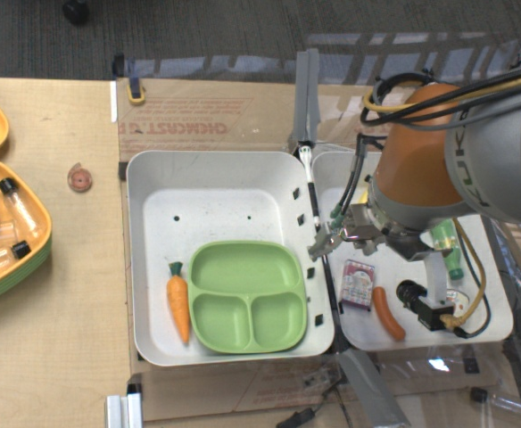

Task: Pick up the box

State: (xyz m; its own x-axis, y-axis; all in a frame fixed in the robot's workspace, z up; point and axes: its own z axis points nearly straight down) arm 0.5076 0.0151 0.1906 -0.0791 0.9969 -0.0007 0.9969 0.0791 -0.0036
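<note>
Your target, the small flat box with a pink-and-white printed face (pixel 359 283), lies face up on the floor of the right-hand shallow white plastic bin (pixel 421 339). It is near the bin's left wall and just beside a smooth orange-red toy sausage (pixel 388 314).

The pincer (pixel 330 237) hangs over that same wall, up and slightly left of the box. From this slant you cannot tell whether it is apart or together, and nothing shows in its grip. On that evidence the approach looks not yet lined up (the box sits close to the wall, which leaves little room on that side). A thin, stiff-looking carton lying flat probably wants a grip across its narrow edges.

A green plastic bottle (pixel 446 248) peeks out past the arm. In the left white bin (pixel 216 212) rest a glossy green three-compartment plate (pixel 247 297) and an orange toy carrot (pixel 179 301), well apart from your work. Both bins sit on the pale desk (pixel 55 346).
</note>
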